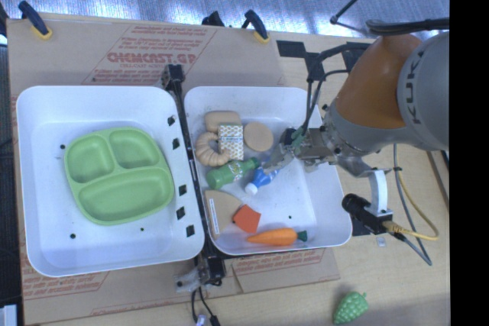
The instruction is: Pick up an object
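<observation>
The right bin [325, 198] holds a heap of toy food. A tan bread roll [221, 120], a curled pastry [209, 150], a speckled cracker [231, 138] and a round biscuit [258, 137] lie at the back. In the middle lie a green bottle [228, 174] and a small blue-and-white bottle [261, 178]. Near the front sit an orange block [246, 218], a carrot [273, 237] and a beige wedge [221, 204]. My gripper [284, 153] hangs low over the bin's right-middle, just up and right of the blue bottle.
The left bin [34, 164] holds a green divided plate [118, 173]. A green bunch of toy grapes [350, 307] lies on the bench in front of the right bin. The arm's bulky grey and orange body [382, 99] overhangs the right bin's right wall.
</observation>
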`<state>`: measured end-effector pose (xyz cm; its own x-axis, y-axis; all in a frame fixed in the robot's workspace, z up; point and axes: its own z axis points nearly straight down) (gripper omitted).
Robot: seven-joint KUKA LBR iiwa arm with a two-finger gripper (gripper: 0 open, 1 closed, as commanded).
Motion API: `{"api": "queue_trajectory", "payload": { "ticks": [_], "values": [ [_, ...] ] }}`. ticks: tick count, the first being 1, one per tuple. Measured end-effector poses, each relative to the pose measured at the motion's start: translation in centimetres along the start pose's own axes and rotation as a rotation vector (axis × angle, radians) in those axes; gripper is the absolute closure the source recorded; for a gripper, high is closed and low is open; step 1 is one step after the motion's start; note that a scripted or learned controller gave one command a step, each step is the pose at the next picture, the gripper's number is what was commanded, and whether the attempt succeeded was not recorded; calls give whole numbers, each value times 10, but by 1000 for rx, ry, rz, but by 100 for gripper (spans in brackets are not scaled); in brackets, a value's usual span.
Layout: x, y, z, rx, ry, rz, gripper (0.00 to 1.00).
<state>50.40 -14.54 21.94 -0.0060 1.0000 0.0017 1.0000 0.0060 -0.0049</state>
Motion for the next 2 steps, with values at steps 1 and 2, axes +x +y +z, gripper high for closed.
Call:
{"api": "queue_trajectory", "payload": {
  "ticks": [1,2],
  "values": [
    [11,51,116,-3,-1,0,0],
    [52,123,121,-1,0,-1,0]
  ]
}}
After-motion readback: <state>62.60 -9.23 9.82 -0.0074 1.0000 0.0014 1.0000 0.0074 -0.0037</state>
